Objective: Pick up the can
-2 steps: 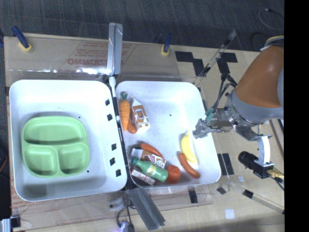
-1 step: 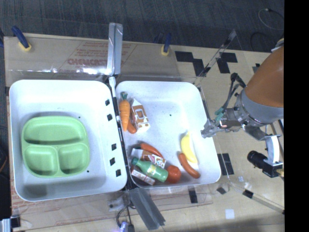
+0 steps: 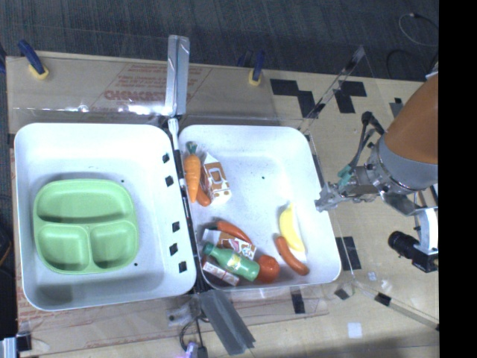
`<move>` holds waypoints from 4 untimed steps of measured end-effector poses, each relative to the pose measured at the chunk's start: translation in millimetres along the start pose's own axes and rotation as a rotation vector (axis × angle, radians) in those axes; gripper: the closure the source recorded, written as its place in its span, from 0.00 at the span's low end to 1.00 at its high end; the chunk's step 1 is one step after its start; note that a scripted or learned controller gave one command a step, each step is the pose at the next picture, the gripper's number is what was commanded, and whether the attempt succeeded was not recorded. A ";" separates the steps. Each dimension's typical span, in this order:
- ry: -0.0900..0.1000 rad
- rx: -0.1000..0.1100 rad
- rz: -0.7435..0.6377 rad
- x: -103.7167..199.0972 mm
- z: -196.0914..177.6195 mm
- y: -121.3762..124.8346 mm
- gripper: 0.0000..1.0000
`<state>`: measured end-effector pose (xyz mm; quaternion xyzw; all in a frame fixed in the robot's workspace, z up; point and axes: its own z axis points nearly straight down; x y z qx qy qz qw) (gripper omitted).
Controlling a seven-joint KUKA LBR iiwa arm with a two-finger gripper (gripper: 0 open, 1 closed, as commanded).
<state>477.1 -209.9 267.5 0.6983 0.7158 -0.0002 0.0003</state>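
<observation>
Hand [image 3: 328,202] beside right bin [image 3: 246,136]

My arm [image 3: 414,136] shows an orange band above a grey wrist. Black cables loop beside it. The gripper [image 3: 328,201] is grey metal.

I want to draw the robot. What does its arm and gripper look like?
The arm is round and chunky, orange on top and grey below. Thin dark cables run down to the gripper, which is small, grey metal with a little teal bit.
</observation>
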 end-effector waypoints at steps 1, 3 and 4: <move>0.001 0.000 -0.029 73.2 -53.2 2.2 1.00; 0.002 0.004 -0.012 -1.0 27.5 -0.9 1.00; 0.001 0.001 -0.017 -1.2 15.0 -0.6 1.00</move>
